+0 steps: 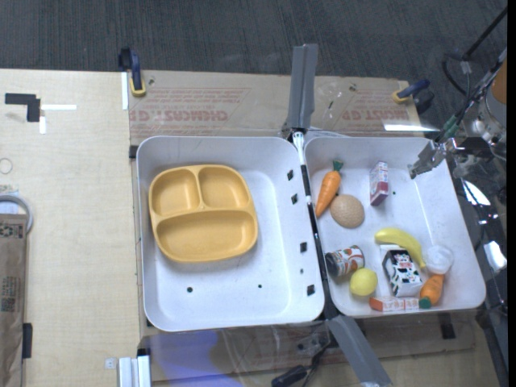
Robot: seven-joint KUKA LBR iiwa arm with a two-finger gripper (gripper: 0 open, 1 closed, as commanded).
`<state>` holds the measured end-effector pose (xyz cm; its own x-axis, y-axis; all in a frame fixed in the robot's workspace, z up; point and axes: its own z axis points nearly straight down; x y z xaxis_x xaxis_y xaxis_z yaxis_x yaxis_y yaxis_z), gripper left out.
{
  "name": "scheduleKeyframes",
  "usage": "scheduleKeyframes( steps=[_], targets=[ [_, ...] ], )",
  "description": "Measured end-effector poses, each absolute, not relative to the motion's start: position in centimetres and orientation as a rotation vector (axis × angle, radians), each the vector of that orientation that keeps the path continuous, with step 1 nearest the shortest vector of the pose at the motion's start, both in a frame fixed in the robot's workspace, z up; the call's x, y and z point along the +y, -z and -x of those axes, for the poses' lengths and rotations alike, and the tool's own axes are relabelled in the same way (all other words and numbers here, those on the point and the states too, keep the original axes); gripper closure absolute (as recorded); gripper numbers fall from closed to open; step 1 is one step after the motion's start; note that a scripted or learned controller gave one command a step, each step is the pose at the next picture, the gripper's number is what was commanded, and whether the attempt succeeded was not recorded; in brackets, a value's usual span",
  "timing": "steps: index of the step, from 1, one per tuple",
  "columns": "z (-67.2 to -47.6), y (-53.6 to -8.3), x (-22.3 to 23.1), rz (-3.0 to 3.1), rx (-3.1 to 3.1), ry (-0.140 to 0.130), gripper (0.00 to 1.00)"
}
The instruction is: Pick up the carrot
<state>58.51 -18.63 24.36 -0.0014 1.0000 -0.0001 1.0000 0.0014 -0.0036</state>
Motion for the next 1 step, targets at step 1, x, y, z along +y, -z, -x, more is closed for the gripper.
scheduleKeyframes(
  steps=[1],
  targets=[
    [-56.48, -13.22, -12.94, 2.066, -2.363, -0.003, 0.00]
  ],
)
